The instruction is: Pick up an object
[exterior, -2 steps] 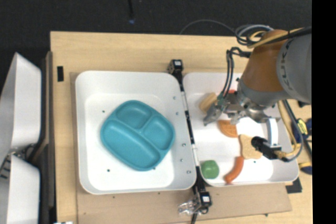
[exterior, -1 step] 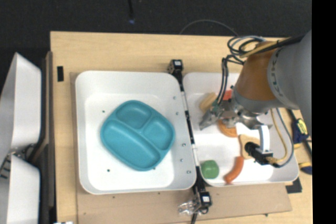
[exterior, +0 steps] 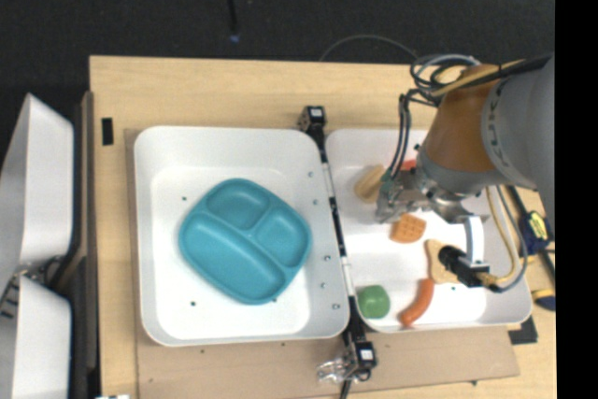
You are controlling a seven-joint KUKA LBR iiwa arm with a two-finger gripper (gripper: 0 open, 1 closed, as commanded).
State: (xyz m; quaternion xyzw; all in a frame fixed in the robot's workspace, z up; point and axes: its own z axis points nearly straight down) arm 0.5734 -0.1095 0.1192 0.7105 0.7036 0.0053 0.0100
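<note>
1. One gripper (exterior: 397,206), dark metal, on the grey arm (exterior: 505,131) with the orange band; it is low over the upper middle of the right bin (exterior: 439,318). Whether its claw is spread or closed cannot be told: the wrist hides the tips.
2. One round waffle-like piece (exterior: 407,228), orange-tan, lying on the bin floor just below and right of the gripper, close to it or touching; contact cannot be judged.
3. One tan bread-like piece (exterior: 370,182), elongated, just left of the gripper, near the bin's upper left part.
4. One yellowish piece (exterior: 439,263), lower right of the gripper, partly covered by a black and white part of the arm's fittings.
5. One orange-red carrot-shaped piece (exterior: 417,304), slanted, near the right bin's front wall.
6. One green rounded object (exterior: 374,300), in the right bin's front left corner, near the carrot-shaped piece but apart from it.
7. One left bin (exterior: 159,294), white, side by side with the right bin.
8. One teal divided plate (exterior: 245,240), three compartments, lying in the middle of the left bin.
9. One wooden bench (exterior: 112,89) bearing both bins.
</note>
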